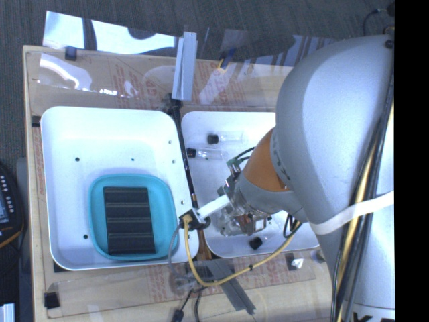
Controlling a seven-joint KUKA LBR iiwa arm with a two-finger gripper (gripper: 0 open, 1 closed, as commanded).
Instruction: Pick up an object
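Observation:
The grey arm with its orange band [258, 170] reaches down into the right bin [201, 123]. My gripper [236, 223] is low over the bin's front part, near the divider between the bins. A small clear tube with a black cap [214, 139] lies at the back of this bin. A second clear tube [203, 154] lies just in front of it, close to the left wall. A small black piece [255, 243] rests by the front wall, just right of the gripper. Whatever lies directly under the gripper is hidden.
The left bin [67, 153] holds a teal tray [100, 193] with a dark ridged block [129, 220] in it. A yellow cable [191, 260] loops over the front rim between the bins. The arm's bulky body covers the right bin's right half.

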